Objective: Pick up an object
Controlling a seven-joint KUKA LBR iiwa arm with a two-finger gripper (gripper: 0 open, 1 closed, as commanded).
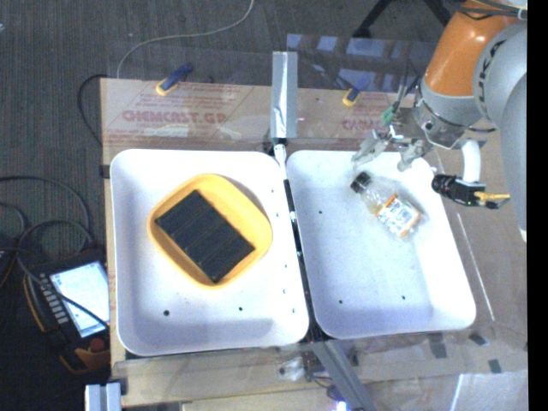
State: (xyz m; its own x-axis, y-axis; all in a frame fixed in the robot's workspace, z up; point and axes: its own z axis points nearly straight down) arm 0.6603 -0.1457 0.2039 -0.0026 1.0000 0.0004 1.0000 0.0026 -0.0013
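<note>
Dark carpet is showing around the tabletop (128, 110), which is carrying two shallow white bins. Over the right bin's (445, 315) far rim, the two-finger metal gripper (390, 146) is hovering with fingers spread, holding nothing. Just below it, a small clear plastic bottle (387, 204) with an orange-and-white label is lying apart, print unreadable. Well left, a yellow bowl (250, 204) is holding a dark ribbed rectangular block (205, 234) in the left bin (137, 315).

One camera looks down at a slant on my two bins (128, 255); my arm (479, 50) enters from right.
</note>
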